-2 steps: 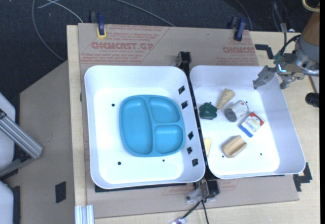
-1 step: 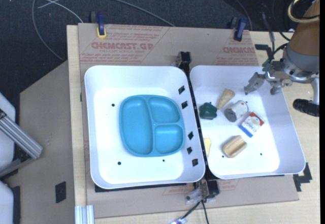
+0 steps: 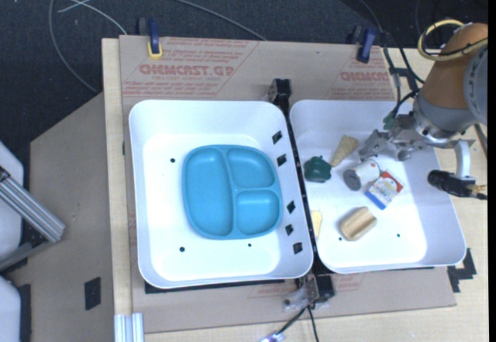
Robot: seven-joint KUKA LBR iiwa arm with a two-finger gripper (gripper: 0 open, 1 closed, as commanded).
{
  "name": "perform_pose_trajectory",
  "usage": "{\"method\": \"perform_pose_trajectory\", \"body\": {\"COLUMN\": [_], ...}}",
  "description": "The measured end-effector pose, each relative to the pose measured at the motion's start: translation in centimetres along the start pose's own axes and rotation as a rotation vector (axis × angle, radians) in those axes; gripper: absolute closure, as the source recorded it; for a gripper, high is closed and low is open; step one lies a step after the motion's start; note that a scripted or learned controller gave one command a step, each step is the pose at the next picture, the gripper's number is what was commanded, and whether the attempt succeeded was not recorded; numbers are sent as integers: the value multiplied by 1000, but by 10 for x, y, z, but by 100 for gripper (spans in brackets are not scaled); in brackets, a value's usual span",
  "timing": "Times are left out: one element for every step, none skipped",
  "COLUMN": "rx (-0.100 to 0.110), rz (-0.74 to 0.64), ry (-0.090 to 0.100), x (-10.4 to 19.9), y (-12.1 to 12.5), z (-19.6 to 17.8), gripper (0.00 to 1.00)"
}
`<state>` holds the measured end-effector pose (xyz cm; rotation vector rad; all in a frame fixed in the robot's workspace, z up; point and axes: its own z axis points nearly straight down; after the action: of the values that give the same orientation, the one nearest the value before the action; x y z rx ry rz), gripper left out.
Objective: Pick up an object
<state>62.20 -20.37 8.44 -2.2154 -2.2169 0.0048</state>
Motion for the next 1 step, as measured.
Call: {"method": "perform_pose_trajectory", "body": {"rx": [-6], "rz": [0], "ry": [-2], "x": [0], "y": [0], "z": [-1], "gripper": [0]}}
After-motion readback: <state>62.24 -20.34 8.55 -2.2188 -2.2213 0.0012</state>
